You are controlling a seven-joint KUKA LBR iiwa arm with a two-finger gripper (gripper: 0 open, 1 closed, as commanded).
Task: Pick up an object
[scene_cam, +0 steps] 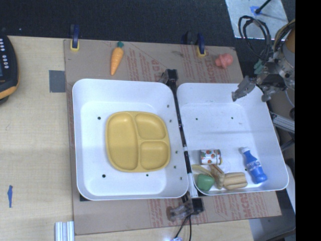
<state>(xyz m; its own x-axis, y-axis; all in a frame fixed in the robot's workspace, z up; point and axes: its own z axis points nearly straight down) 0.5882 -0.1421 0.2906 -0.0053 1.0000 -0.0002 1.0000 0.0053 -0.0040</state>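
Small objects cluster along the near edge of the right bin point(225, 109): a small can point(210, 157) lying on its side, a blue bottle point(254, 165), a green round piece point(204, 183), a tan bread roll point(234, 180) and some thin tan sticks point(216, 171). My gripper point(254, 92) hangs above the bin's far right corner, well away from them. It is open, with nothing between its fingers point(243, 90).
In the left bin point(90, 99) lies a yellow divided plate point(138, 140). Beyond the bins, a toy carrot point(116, 58) and a pink object point(224, 60) rest on the brown board. Black cables point(253, 26) loop behind the arm at the far right.
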